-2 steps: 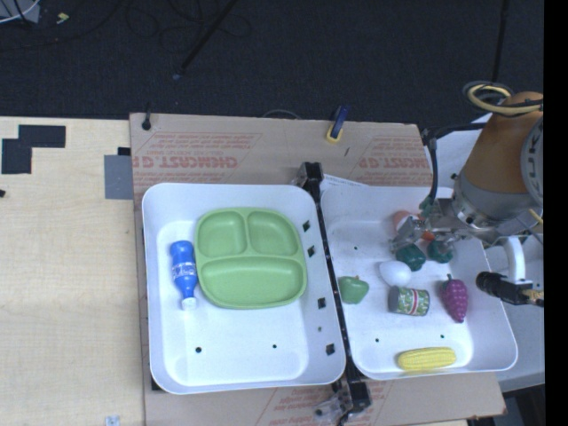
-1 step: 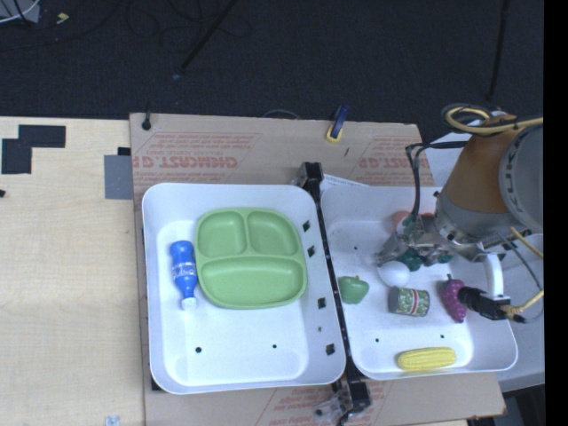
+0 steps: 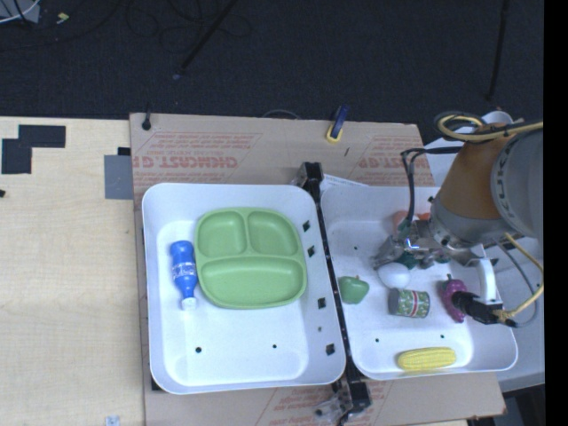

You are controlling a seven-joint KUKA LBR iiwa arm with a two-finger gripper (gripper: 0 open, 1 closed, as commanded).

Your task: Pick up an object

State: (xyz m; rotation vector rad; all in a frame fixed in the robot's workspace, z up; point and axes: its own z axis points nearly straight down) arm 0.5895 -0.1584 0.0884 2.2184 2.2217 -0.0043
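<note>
Right bin [image 3: 497, 362], glossy white and shallow: ridged yellow corn cob [image 3: 426, 358] near front wall, short green-and-red can [image 3: 409, 303] on its side, smooth green pepper-shaped toy [image 3: 353, 289] against left wall, purple item [image 3: 456, 296] of unclear shape at right. Gripper [image 3: 397, 251] low over a pale rounded object [image 3: 393, 276], largely hidden; jaw state cannot be told. Left bin [image 3: 231, 366]: matte green three-compartment tray [image 3: 249, 257], blue bottle [image 3: 183, 273] just beside its left edge.
</note>
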